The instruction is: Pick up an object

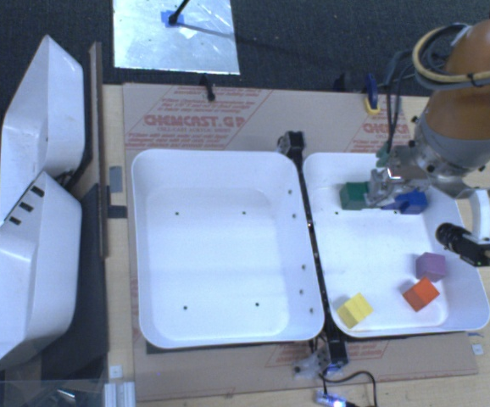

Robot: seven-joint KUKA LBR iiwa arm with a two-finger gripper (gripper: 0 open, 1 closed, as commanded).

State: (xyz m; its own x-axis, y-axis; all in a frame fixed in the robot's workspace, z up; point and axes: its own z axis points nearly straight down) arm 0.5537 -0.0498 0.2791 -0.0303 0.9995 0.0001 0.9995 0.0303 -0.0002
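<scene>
So here's your setup: two white bins on the table [228, 100], the left bin [219, 244] taking up the middle of the frame and the right bin [398, 312] sitting on the right side, their edges touching down the centre.

Your gripper [384, 189] is down in the upper part of the right bin, reaching in from the right edge of the frame. It's sitting right between a green block [353, 195] on its left and a blue object [411, 202] on its right, pretty much touching both. Honestly can't tell if the fingers are wide or narrow, or if they've got anything pinched; the metal bits blur together from this angle.

The other stuff is lower in that same bin: a purple block [431, 266] near the right wall, an orange block [420, 294] just below it, and a yellow block [354, 309] toward the bottom left corner of that bin, well apart from the gripper.
</scene>
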